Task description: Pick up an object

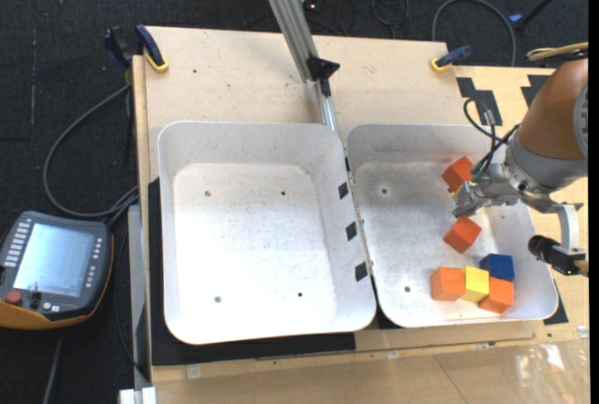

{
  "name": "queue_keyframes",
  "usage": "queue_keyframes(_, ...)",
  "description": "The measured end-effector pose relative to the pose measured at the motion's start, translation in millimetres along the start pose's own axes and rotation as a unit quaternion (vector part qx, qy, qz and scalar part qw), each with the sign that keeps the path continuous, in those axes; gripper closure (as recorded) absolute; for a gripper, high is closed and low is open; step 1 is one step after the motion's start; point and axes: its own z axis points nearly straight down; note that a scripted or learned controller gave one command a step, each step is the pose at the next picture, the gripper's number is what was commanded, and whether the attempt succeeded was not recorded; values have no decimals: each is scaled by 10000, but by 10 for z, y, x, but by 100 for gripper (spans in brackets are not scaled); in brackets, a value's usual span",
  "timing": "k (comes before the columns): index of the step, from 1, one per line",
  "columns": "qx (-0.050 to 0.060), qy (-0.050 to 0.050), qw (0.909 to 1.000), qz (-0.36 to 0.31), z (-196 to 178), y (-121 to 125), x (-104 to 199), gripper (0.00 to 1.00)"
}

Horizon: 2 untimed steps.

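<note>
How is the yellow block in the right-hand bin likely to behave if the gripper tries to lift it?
The yellow block looks like a flat-faced cube, so it probably won't roll. It sits tight against an orange block and a blue block, so the neighbours may shift. Its plain, solid look suggests it is stiff.

Arm [562,126] cut off at right edge

Left of the bench [234,79]: teach pendant [51,266] on dark floor, cable [89,126] running up from it; blue-yellow clamps [145,47] on bench's far corners.
</note>
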Motion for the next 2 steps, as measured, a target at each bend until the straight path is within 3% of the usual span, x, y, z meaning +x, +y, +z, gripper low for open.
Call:
queue_keyframes(1,3,1,10000,2,5,-2,0,0)
queue_keyframes(2,31,10,10000,19,-35,-638,-100,0)
